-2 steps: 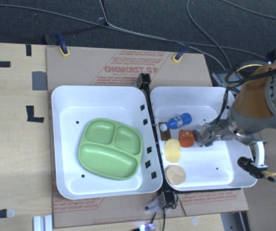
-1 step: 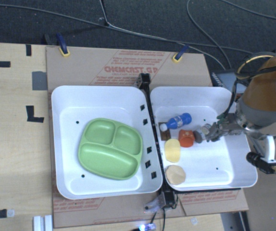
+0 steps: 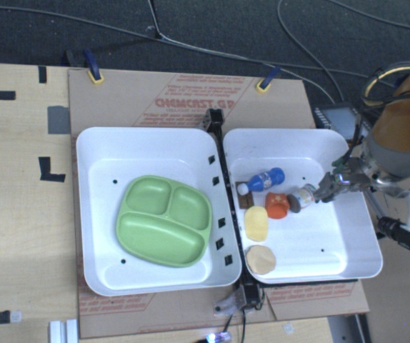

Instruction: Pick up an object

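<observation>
The arm enters from the right, its tool (image 3: 324,189) low over the right bin (image 3: 333,263) near that bin's right wall; whether the tool is apart or together cannot be told at this resolution. A small silver-grey object (image 3: 302,198) lies just beside the tool tip, next to an orange-red piece (image 3: 277,206), a blue bottle (image 3: 265,180), a yellow block (image 3: 256,222) and a tan round piece (image 3: 261,259), all toward the bin's left half. The left bin (image 3: 98,263) holds a green divided plate (image 3: 164,220).
</observation>
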Robot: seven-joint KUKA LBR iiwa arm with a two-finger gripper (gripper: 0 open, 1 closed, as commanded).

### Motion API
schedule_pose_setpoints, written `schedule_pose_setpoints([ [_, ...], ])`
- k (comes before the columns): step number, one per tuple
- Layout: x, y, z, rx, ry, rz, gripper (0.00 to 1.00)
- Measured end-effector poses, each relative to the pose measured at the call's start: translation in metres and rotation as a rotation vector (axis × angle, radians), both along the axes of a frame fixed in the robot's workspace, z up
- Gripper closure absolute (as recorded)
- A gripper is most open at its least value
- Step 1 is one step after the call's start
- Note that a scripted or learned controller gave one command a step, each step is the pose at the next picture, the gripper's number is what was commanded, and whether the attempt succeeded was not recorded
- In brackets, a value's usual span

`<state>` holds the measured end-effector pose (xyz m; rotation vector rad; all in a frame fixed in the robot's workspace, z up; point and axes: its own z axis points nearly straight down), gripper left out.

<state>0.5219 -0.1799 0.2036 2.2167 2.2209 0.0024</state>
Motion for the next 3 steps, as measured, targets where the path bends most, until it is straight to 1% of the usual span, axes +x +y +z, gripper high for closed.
schedule_pose_setpoints([
  [1, 0.001, 0.000, 0.053, -0.001, -0.001, 0.000, 1.00],
  [2, 0.001, 0.061, 0.055, 0.003, 0.004, 0.005, 1.00],
  [3, 0.002, 0.117, 0.057, 0.003, 0.004, 0.005, 1.00],
])
